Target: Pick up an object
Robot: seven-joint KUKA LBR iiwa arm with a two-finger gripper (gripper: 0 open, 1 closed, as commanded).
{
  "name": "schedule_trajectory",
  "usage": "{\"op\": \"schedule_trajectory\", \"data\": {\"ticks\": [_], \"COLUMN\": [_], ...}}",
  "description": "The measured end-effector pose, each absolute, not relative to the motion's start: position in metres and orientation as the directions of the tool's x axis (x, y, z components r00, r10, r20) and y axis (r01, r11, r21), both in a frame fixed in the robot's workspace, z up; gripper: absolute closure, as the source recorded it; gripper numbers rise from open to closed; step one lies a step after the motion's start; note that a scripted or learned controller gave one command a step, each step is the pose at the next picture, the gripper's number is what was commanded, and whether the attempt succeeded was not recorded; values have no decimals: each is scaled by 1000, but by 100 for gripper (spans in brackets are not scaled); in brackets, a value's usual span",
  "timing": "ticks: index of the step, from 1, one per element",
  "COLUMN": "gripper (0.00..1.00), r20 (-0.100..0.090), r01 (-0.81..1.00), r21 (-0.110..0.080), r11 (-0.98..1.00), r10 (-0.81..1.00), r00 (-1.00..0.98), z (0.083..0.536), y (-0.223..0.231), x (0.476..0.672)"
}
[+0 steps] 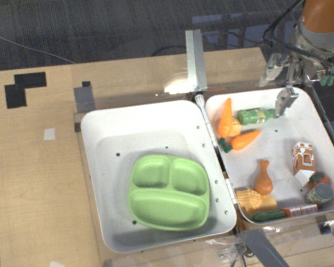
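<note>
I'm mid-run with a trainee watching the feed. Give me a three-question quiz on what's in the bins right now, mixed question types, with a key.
1. True or false: the green divided plate lies in the right bin.
2. Which item lies nearest the gripper?
A. the green bottle
B. the drumstick
C. the corn cob
3. Fill in: the two carrots lie against the right bin's ____ wall.

Key
1. False; it lies in the left bin.
2. A
3. left
</note>
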State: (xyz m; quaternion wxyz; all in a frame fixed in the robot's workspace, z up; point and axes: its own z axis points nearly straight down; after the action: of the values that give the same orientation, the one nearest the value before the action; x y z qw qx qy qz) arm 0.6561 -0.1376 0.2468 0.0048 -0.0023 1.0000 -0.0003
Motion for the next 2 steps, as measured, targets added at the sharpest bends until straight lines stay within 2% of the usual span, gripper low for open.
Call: {"op": "schedule_trajectory", "data": {"ticks": [1, 2], "gripper": [0, 0], "r20": [-12, -14], "r01": [-91, -79], "r21": [-2, -3], "r11": [996, 997], "r10": [-91, -79], "r00": [-996, -997], "z": [94, 90], "y": [-136, -135], "x": [622, 570]}}
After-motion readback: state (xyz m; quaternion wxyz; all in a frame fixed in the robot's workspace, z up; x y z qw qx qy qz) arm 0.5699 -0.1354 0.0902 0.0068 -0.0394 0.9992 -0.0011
